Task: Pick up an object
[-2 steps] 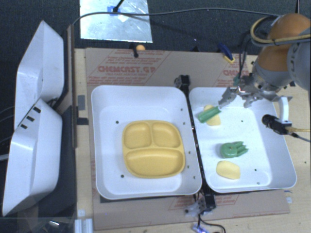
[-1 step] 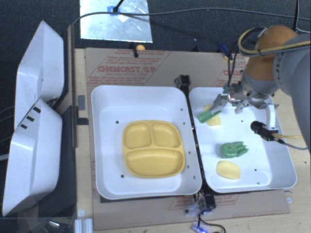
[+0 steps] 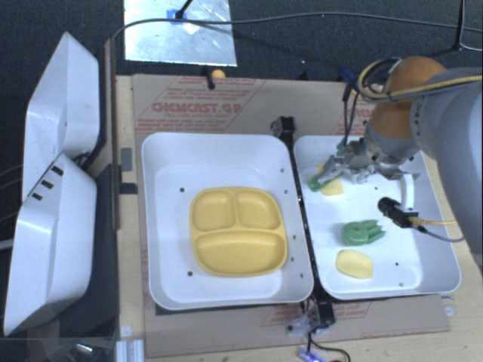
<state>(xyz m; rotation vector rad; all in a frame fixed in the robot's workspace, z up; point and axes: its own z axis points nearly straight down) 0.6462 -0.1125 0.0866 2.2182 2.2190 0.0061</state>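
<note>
In the right bin (image 3: 445, 266) | claw (image 3: 326, 173) low at the far left, by a green piece (image 3: 320, 179) and a pale lump (image 3: 332, 188) | grip: cannot tell | step: reaching to grasp | next: close, lift straight, check hold.

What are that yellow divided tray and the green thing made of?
The tray looks like moulded plastic, matte: even yellow, rounded compartment ridges. The green thing is probably plastic or rubber, with a slight sheen on smooth lobes; too small to be sure.
</note>
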